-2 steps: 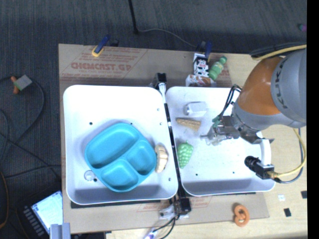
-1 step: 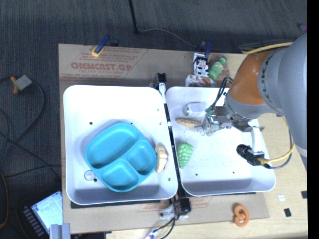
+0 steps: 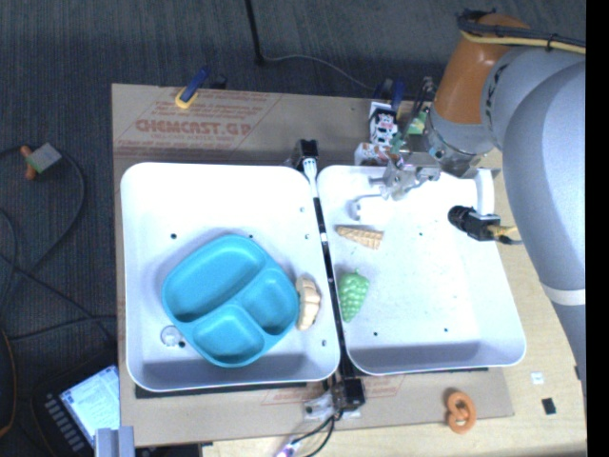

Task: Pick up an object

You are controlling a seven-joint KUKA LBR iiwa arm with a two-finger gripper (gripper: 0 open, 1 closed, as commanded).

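My gripper [image 3: 400, 179] hangs over the back left corner of the right bin [image 3: 476, 331], pointing down toward the bin floor. Just left of it, a small white curved piece [image 3: 358, 205] lies on the floor. A tan waffle cone [image 3: 361, 237] lies in front of that piece. A green bumpy cluster [image 3: 353, 294] rests nearer the front, close to the bin's left wall. I see nothing held in the gripper.
The left bin [image 3: 152, 198] holds a blue divided plate [image 3: 228, 298] with a beige piece [image 3: 308, 303] against its right side. A black divider [image 3: 324, 246] runs between the bins. An orange ring [image 3: 461, 409] lies on the bench in front of the right bin.
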